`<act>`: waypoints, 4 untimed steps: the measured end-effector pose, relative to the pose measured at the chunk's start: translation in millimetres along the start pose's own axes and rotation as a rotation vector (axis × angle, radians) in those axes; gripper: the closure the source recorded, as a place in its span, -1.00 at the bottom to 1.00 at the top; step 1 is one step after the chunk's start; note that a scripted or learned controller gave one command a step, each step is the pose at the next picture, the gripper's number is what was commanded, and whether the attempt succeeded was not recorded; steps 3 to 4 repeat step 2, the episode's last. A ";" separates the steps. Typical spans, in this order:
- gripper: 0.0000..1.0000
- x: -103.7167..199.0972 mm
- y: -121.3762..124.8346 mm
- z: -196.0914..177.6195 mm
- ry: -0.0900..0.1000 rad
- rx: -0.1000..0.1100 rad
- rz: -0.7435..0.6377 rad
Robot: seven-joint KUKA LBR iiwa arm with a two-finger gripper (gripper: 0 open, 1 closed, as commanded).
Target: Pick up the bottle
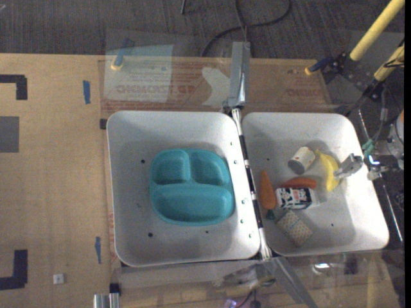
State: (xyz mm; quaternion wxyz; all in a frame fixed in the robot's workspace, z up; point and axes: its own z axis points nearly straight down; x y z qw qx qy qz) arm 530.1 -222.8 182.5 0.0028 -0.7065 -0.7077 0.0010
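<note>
While the gripper [350, 165] hangs over the banana [329, 169], can't tell its state; bottle [300, 159] lies untouched just left; whole pick left.

The end effector [352, 165] reaches in from the right edge of the camera view, a small grey piece angled down and to the left (too small and blurred to read its fingers), with cabling and fittings behind it.

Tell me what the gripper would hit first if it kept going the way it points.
Probably the banana: the gripper points left into the right bin, though its height above is unclear.
</note>
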 end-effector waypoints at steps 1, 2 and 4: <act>-1.00 34.5 -26.4 81.4 0.001 0.003 0.359; -1.00 50.5 -29.2 95.9 -0.004 -0.011 0.586; -1.00 50.5 -29.2 95.9 -0.004 -0.011 0.586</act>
